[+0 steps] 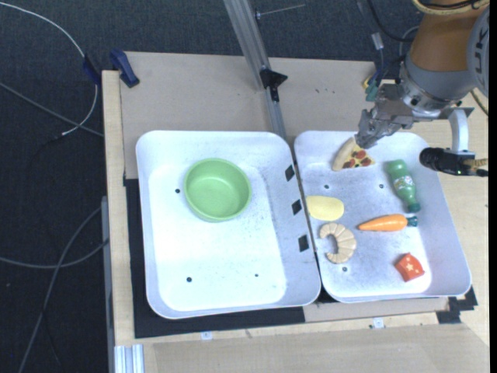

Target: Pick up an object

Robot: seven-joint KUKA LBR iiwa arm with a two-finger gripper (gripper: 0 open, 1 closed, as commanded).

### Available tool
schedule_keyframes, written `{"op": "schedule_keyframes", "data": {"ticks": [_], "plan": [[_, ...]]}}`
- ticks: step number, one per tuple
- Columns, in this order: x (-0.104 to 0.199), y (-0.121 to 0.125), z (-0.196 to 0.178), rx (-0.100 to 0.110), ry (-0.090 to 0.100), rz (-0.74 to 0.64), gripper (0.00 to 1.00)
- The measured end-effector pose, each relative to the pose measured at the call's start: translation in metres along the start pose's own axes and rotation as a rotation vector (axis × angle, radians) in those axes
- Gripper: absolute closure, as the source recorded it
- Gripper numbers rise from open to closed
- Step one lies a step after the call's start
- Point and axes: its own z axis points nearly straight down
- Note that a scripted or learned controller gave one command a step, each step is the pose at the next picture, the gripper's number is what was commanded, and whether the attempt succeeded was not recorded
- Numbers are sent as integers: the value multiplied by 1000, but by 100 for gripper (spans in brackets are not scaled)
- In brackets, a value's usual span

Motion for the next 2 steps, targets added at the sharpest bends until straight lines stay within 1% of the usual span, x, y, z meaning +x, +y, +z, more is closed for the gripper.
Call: {"op": "schedule_keyframes", "data": {"ticks": [1, 2], "plan": [[57, -23, 10, 5, -1, 1, 100], [102, -43, 2, 6, -1, 1, 100]]}}
